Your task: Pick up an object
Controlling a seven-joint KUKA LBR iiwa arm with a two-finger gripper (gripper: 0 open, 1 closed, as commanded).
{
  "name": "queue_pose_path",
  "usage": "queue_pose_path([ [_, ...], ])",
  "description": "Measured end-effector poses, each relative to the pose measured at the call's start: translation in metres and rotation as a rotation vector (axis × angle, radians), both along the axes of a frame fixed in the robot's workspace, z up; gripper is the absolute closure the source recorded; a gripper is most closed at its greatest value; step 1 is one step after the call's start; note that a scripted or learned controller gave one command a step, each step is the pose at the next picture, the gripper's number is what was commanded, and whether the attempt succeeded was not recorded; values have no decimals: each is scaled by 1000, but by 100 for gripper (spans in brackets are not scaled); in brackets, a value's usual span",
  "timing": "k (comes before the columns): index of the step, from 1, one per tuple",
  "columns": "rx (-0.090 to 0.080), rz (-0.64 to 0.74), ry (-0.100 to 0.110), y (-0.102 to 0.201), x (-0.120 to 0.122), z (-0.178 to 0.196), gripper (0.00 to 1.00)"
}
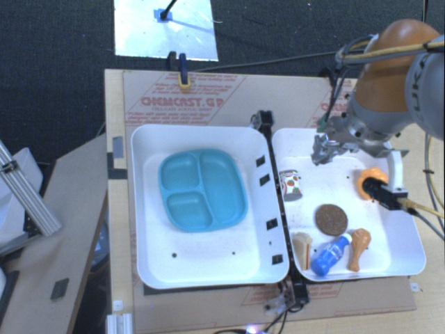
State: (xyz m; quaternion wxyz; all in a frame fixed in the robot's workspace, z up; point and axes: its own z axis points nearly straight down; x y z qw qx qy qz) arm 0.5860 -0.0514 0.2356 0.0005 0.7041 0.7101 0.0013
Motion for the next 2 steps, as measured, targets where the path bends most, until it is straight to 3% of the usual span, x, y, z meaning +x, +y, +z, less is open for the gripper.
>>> queue_pose_path([
  [2,1,1,3,106,-30,-22,100],
])
